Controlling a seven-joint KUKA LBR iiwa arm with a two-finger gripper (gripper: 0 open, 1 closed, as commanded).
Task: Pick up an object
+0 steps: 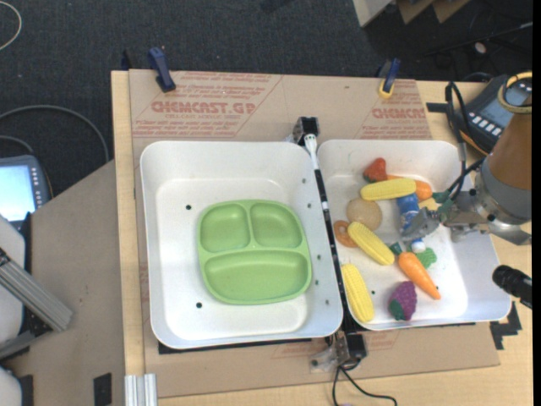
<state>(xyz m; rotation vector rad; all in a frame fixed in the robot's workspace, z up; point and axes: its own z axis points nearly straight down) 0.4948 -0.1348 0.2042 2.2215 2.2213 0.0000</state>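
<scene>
The right bin (478,290) holds several toy foods: a red pepper (376,169), a corn cob (387,189), a beige potato (365,213), a second corn cob (370,243), a carrot (417,275), purple grapes (404,299) and a third corn cob (357,293). My gripper (414,225) reaches in from the right and sits low in the middle of this bin, right of the potato and just above the carrot. A blue piece (409,205) shows at its tip; whether that is a toy or part of the gripper is unclear.
The left bin (169,227) holds a green divided plate (252,252). A black clip (306,128) sits at the top of the ridge between the bins. The grey arm with its orange band (511,163) hangs over the right bin's right rim.
</scene>
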